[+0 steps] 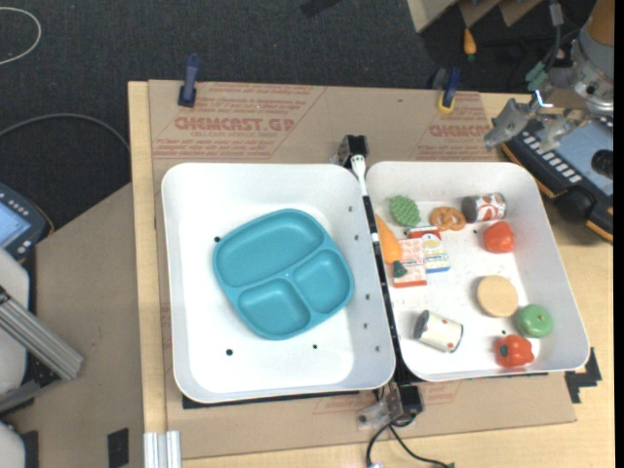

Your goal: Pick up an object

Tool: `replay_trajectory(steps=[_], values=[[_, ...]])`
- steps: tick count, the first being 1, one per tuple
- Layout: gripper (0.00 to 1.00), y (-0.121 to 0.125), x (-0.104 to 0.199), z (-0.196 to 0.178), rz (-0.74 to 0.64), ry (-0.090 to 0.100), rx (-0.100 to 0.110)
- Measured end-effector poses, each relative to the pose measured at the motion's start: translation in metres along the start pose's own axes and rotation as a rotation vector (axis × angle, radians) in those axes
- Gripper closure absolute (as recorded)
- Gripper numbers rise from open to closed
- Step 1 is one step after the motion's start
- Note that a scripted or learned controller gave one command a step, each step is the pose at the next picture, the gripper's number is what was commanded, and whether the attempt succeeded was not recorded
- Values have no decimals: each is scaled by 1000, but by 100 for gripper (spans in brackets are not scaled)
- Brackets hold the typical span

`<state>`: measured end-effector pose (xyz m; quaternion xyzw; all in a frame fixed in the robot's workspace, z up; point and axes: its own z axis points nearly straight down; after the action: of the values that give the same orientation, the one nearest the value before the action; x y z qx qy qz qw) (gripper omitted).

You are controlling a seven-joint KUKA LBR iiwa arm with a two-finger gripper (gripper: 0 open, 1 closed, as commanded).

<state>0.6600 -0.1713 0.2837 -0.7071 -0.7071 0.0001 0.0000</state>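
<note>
The gripper is a dull grey metal piece at the end of the arm, which is cut off by the frame's edge. It hangs past the far rim of the right bin, over printed brown cardboard. It is small and blurred, so I cannot tell whether it is spread or closed. It is apart from every toy.

The objects to pick all lie in the right bin, on the viewer's side of the gripper. Nearest it are a short cylinder lying on its side and a glossy red ball. Further to its left are a knotted brown pretzel, a bumpy green piece, an orange wedge and a flat printed carton. Furthest from it, along the near rim, are a tan disc, a round green fruit, a red fruit with a green top and a tipped white cup.

Well off to the gripper's left, the left bin holds a smooth teal three-compartment plate.
</note>
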Motion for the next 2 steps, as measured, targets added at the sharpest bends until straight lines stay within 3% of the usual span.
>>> replay_trajectory(steps=[1,2], values=[[0,-63,62,1,-4,3,5],[0,-121,89,-31,-3,3,2]])
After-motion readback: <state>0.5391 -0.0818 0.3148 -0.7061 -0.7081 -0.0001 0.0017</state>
